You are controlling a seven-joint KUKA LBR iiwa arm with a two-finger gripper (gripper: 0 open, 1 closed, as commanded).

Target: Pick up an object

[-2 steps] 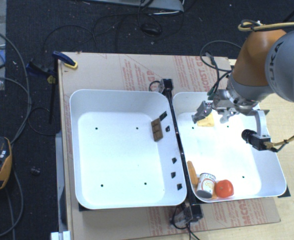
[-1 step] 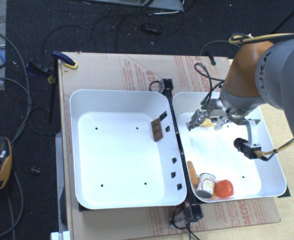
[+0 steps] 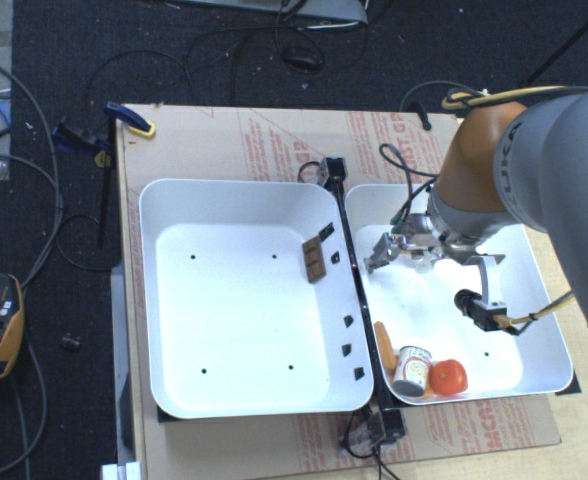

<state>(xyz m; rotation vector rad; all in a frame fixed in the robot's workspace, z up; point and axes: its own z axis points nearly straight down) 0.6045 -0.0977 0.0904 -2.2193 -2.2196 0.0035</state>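
White plastic bins sit side by side on a cardboard-covered tabletop [image 3: 234, 128], seen from the fixed overhead camera, as the grey arm [image 3: 534, 158] with its orange band reaches in from the right over the right bin [image 3: 534, 338]. The pincer [image 3: 399, 248] hangs above that bin's upper-left part, near the wall shared with the left bin [image 3: 174, 298]; whether it is open or closed cannot be told, and nothing is seen held in it. Candidates for the pick lie clustered in the right bin's near-left corner, below the pincer and slightly to its right in the frame, well apart from it: a carrot [image 3: 384, 344] lying along the dividing wall with its long axis running roughly up and down the frame, a small can [image 3: 411, 368] just beside it, and a tomato [image 3: 449, 376] touching or nearly touching the can. A brown block [image 3: 315, 260] rests against the left bin's right wall, just across the divider from the pincer. Room in the corner looks tight, with walls on two sides and the three items crowded together; the tomato's right side appears the most open approach. A black fitting [image 3: 479, 308] trails a cable near the bin's middle.
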